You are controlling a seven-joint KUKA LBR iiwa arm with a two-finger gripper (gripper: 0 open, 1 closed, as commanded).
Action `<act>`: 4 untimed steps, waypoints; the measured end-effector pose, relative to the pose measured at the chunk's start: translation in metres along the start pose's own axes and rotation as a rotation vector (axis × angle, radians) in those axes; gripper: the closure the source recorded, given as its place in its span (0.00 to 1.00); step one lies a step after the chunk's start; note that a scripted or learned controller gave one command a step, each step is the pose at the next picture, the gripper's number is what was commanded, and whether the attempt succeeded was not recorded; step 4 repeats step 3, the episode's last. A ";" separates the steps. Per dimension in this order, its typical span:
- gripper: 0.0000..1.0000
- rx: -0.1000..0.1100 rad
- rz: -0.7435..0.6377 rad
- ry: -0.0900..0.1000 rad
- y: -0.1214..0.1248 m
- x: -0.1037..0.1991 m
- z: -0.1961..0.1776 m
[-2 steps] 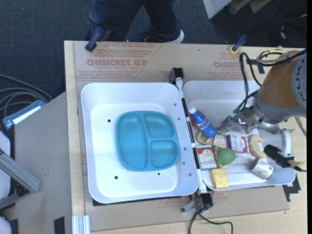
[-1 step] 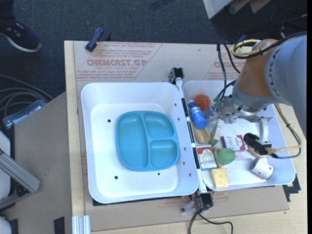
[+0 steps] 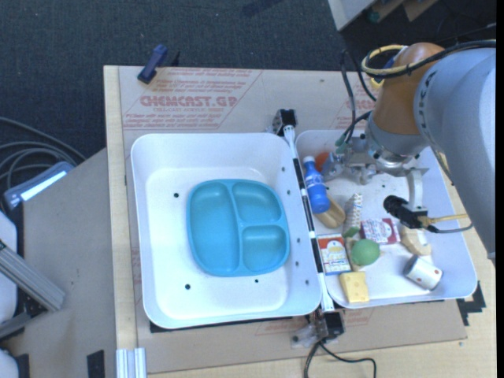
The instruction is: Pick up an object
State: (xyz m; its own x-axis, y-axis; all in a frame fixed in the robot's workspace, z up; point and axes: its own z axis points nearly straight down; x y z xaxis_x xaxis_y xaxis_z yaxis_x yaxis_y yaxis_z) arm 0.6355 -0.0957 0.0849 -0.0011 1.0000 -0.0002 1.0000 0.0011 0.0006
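The right bin [image 3: 457,246] holds several small things. A blue bottle [image 3: 316,187] lies along its left wall, with a tan block [image 3: 334,213] just below it. A green ball [image 3: 364,252], a yellow block [image 3: 355,287], a red and white packet [image 3: 379,231] and a white cylinder [image 3: 424,272] sit nearer the front. My gripper [image 3: 349,164] hangs over the far part of this bin, just right of the bottle's cap. Nothing shows held in it.
In the left bin [image 3: 157,235] lies a blue divided plate [image 3: 237,227]. A small orange and white box [image 3: 334,256] rests against the wall between the bins. A blue clip [image 3: 152,64] lies on the board behind the bins.
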 end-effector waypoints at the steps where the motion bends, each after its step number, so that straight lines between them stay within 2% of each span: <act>1: 0.00 0.000 0.000 0.000 0.026 0.005 0.000; 2: 1.00 -0.002 -0.001 -0.002 0.026 0.005 -0.011; 3: 1.00 -0.002 -0.001 0.001 -0.004 0.073 -0.105; 4: 1.00 -0.002 -0.001 0.001 -0.004 0.073 -0.105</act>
